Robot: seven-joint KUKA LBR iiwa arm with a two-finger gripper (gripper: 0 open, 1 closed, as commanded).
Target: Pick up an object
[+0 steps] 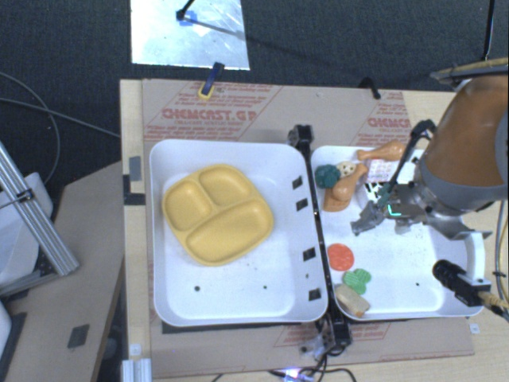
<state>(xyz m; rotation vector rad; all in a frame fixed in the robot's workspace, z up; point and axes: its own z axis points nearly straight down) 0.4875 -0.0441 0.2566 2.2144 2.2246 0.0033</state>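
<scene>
My gripper [374, 217] hangs low over the right bin [413, 289], tilted toward its left half, and from this height I cannot tell whether it is released or clenched; nothing visible sits in it. Just up and left of it lies the nearest thing to pick, a tan drumstick-shaped toy [343, 189], fat end toward the divider, with a teal lump [326, 176] touching its upper left and a small cream, spotted piece [346, 168] just above it. Behind those, near the far wall, an orange sausage-shaped toy [383, 151] lies across a pink-and-white card [378, 171]. Nearer the front of the same bin, well apart from me, a red disc [341, 256] lies flat, a green leafy piece [357, 278] just below it and a beige bread-like chunk [351, 299] in the front left corner. The left bin [183, 297] holds a yellow divided plate [218, 212] with three compartments, sitting flat and a little turned. Both bins rest on a brown printed cardboard sheet [238, 111] over a pale bench [103, 213]. Beyond it dark carpet [64, 38] carries a shiny grey panel [189, 21], and a metal frame [32, 213] stands at the left.
</scene>
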